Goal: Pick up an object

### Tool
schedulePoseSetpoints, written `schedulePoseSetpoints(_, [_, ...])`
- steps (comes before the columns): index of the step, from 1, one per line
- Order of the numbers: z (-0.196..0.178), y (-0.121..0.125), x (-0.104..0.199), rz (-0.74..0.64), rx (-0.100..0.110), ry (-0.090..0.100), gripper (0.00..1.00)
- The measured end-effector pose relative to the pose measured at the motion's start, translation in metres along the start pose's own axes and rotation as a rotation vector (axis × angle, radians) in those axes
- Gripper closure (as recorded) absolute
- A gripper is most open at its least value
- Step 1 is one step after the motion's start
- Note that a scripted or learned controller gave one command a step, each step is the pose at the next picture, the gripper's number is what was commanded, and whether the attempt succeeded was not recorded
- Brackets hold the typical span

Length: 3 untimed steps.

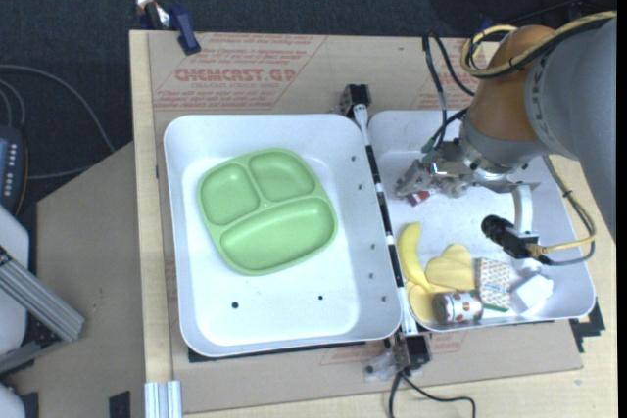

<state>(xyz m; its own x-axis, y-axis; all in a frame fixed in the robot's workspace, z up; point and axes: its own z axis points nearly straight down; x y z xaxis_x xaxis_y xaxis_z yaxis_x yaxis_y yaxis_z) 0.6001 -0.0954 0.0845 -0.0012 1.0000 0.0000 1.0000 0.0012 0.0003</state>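
Note:
My gripper hangs low over the upper left part of the right bin, reached in from the right under the orange wrist band. A small red thing lies just below the gripper's tip; whether it is held is unclear. At the front of the same bin lie a yellow banana, a rounded yellow object, a small can on its side, a patterned box and a white object.
The left bin holds a green divided plate. A black divider rail runs between the bins. Brown cardboard lies under and behind both bins.

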Motion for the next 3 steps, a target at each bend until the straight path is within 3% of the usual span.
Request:
schedulePoseSetpoints(1, [-0.01, 0.0, 0.0, 0.0, -0.002, -0.001, 1.0])
schedulePoseSetpoints(2, [-0.01, 0.0, 0.0, 0.0, -0.002, -0.001, 0.0])
schedulePoseSetpoints(3, [0.0, 0.062, -0.015, 0.0, -0.001, -0.001, 0.0])
